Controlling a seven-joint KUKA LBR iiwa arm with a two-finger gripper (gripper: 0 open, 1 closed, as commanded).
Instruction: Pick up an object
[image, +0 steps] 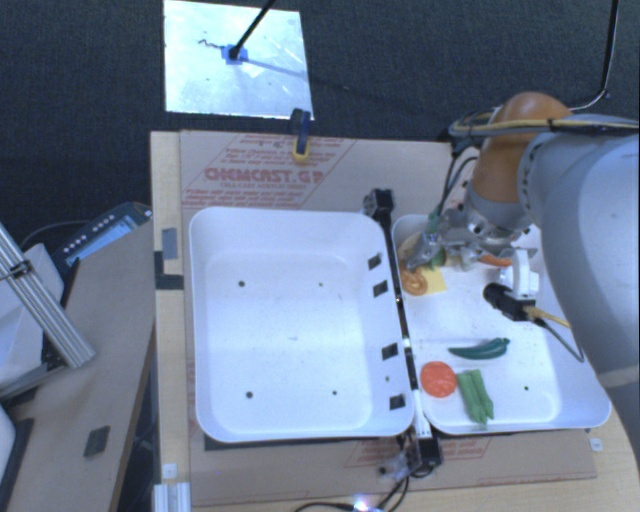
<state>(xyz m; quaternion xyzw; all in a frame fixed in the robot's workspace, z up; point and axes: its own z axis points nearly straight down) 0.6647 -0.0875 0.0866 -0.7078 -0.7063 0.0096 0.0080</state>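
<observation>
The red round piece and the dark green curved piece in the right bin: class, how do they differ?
The red round piece is a flat-looking disc; the dark green curved piece is long, thin and bent. The red one lies near the divider between the bins, the green one farther right. Both rest on the right bin floor, apart, away from the tool.

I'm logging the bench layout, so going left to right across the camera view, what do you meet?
Left white bin → black divider clips → orange slice → red round piece → light green pod → dark green pepper → grey arm.
</observation>
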